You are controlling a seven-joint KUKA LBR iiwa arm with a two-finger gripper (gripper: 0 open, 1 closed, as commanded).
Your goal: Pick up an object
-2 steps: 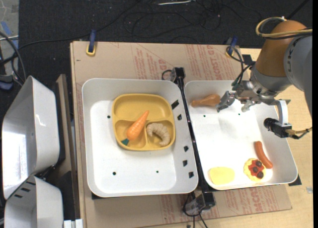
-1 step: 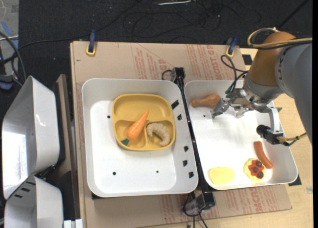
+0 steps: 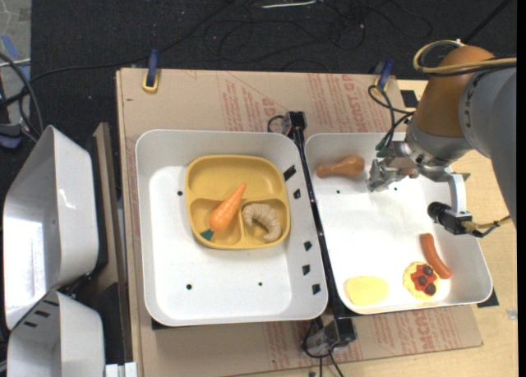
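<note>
Front edge: we are seeing the brown worktop running nearest to us, carrying both bins.
Left bin: we are looking at a white bin holding a yellow divided plate.
Plate contents: we are finding a carrot lying across the divider and a shrimp sitting in the right compartment.
Right bin: we are noting a white bin with a yellow disc and a small pizza along its near wall, and a sausage just beside the pizza.
Far corner: we are spotting a drumstick lying near the far wall.
Tool: we are seeing the tool hovering just right of the drumstick; we cannot tell whether it is released or clenched.
</note>
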